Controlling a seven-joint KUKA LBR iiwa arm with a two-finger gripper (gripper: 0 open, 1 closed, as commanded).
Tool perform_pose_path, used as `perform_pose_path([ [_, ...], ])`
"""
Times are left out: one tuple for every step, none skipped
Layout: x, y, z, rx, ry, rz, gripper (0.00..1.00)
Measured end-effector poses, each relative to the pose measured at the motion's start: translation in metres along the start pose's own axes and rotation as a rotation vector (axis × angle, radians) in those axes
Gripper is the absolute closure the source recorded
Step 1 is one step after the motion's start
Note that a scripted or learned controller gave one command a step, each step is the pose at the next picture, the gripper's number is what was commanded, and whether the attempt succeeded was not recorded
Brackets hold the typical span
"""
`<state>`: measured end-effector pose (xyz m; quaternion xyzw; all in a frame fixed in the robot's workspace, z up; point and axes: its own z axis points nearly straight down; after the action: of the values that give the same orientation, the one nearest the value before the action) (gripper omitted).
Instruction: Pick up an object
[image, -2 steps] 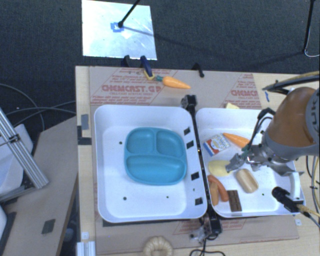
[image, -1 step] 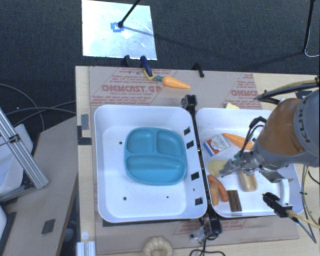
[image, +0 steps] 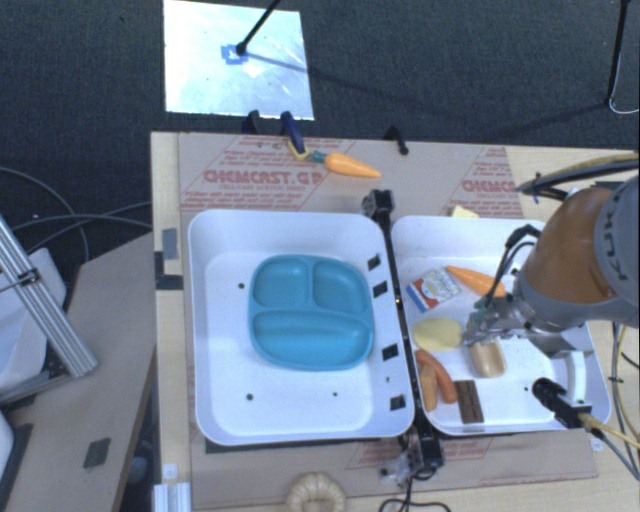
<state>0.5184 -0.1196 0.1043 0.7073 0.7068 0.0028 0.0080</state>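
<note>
The pincer (image: 480, 332) is seen low in the right bin (image: 570, 415), just above a tan block (image: 487, 359) crowded by a pale yellow piece (image: 437, 333). Whether it is open or closed cannot be told. A neighbour could be nudged, so the grasp could slip.

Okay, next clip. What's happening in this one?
A grey and orange robot arm reaches in from the right, with its gripper low over the right bin. It sits among small food items: a pale yellow piece, a tan block, an orange carrot and a snack packet. Nothing is visibly lifted. The left bin holds a blue divided plate. Another carrot lies on the cardboard behind the bins.
</note>
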Motion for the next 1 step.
perform_pose_path([
  [-0.0058,-0.0046,-0.0475,0.010,0.006,0.000,1.00],
])
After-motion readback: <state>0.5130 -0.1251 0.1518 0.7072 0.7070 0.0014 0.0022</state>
